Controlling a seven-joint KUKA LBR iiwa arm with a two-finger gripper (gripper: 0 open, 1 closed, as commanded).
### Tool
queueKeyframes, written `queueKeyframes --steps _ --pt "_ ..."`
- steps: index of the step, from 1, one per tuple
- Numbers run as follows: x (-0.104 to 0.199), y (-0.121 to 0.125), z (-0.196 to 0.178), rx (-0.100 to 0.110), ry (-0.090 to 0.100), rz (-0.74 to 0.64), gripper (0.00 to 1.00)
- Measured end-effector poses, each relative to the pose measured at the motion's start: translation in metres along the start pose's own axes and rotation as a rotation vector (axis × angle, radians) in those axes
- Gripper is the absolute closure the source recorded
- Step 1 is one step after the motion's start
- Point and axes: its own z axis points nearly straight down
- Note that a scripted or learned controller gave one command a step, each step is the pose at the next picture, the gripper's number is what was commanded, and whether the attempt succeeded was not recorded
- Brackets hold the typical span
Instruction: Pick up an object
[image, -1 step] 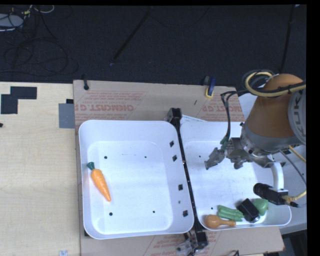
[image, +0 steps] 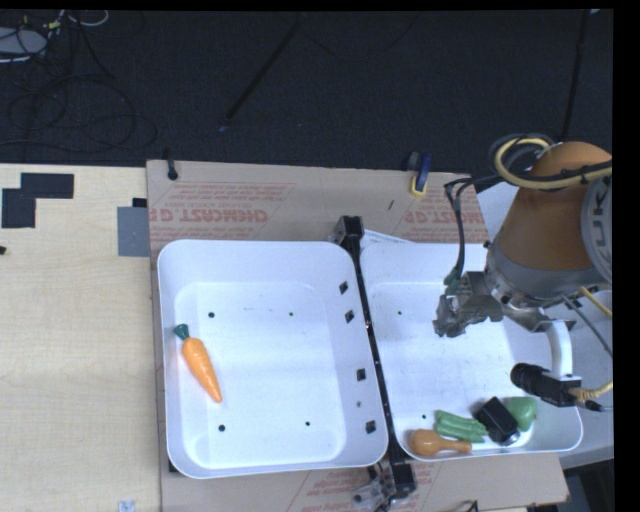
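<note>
An orange carrot (image: 201, 368) with a green top lies against the left wall of the left bin (image: 255, 258). In the right bin (image: 420, 300) several small items crowd the front edge: an orange-brown pear-shaped piece (image: 436, 443), a green pod-like piece (image: 460, 427), a black block (image: 496, 419) and a green round piece (image: 521, 409). My gripper (image: 452, 320) hangs over the middle of the right bin, well behind those items. Nothing shows between its fingers.
A black divider rail (image: 362, 340) runs between the two bins. The arm's orange band and grey body (image: 553, 220) fill the right side above the right bin. A black handle-like part (image: 543, 382) juts out near the bin's right wall. Cardboard lies under the bins.
</note>
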Motion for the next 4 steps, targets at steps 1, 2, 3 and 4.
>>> queueKeyframes --steps 1,2,3,4 --pt "-0.001 0.006 -0.076 -0.012 -0.003 -0.002 1.00" --pt "0.003 -0.044 -0.175 -0.014 -0.002 -0.002 1.00" --pt "-0.027 -0.064 -0.265 -0.015 -0.004 0.001 1.00" --pt "-0.061 -0.025 -0.125 0.008 -0.001 0.001 1.00"
